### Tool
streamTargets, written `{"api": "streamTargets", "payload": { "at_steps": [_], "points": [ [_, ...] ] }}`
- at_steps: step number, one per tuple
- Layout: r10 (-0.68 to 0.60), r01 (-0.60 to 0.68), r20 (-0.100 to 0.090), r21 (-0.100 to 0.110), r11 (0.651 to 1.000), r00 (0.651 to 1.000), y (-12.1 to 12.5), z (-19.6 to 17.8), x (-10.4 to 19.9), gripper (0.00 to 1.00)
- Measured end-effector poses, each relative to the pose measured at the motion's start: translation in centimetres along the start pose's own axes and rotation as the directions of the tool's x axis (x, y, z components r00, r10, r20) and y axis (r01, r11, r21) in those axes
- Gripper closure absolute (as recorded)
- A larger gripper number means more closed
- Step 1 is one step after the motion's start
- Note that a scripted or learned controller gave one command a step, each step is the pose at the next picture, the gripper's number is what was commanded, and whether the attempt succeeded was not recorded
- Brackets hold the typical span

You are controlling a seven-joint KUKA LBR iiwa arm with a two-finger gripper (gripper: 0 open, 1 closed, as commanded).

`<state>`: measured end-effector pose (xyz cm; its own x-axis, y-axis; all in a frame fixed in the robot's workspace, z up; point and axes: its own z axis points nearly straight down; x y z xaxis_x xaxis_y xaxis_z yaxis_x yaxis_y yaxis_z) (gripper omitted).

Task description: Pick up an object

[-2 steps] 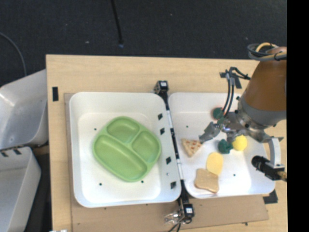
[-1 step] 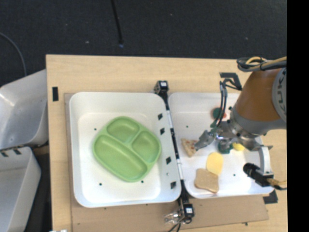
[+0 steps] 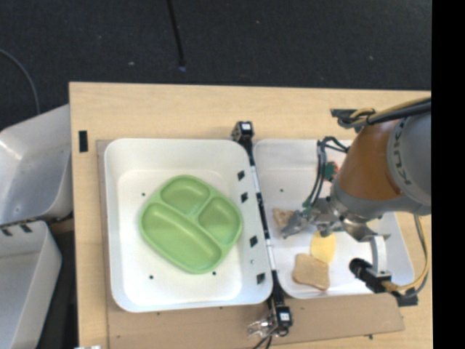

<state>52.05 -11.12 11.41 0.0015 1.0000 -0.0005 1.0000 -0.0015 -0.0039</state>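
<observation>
On the wooden surface [image 3: 167,111] two white bins sit side by side. The left bin [image 3: 123,282] holds a green divided plate [image 3: 190,222], its long axis running from upper right to lower left. In the right bin [image 3: 290,158] lie three small things near the front: a brownish scrap [image 3: 282,216] close to the dividing wall, a pale yellow piece [image 3: 324,249] standing roughly upright in the view, and just below it a tan slice of bread [image 3: 312,272] with its long side lying nearly left to right, tilted slightly down to the right. The gripper [image 3: 305,222] hangs low over this bin, right beside the brownish scrap and above the yellow piece. Whether its fingers are spread or closed, or touch anything, I cannot tell.
</observation>
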Motion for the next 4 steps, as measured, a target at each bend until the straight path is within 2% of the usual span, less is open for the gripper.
{"api": "streamTargets", "payload": {
  "at_steps": [1, 2, 4],
  "points": [
    [0.002, -0.002, 0.000, -0.002, 1.000, 1.000, 0.0, 1.4, -0.1, 0.00],
    [0.010, -0.010, 0.000, -0.006, 1.000, 1.000, 0.1, 0.3, -0.2, 1.00],
    [-0.002, 0.002, 0.001, -0.010, 1.000, 1.000, 0.4, -9.1, -1.6, 1.00]
  ]
}}
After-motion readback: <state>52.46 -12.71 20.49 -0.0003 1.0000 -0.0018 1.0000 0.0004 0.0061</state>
